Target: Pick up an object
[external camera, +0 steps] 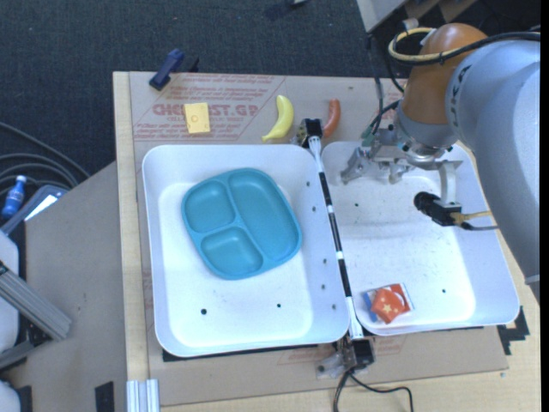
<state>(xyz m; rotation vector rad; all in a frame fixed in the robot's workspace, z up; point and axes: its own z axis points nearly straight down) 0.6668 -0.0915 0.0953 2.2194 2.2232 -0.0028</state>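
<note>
The end effector (377, 163), grip state unclear, hangs at the right bin's (480, 316) far edge; the orange-red packet (388, 303) lies well apart, so closing here likely catches nothing.

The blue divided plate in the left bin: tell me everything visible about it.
The blue divided plate is light blue, looks like smooth plastic, and has rounded corners. Raised ridges split it into three compartments, all bare. It lies flat and right side up on the floor of the left bin, turned at a slant to the walls, toward the bin's upper middle. Nothing rests on it or touches it apart from the bin floor.
</note>
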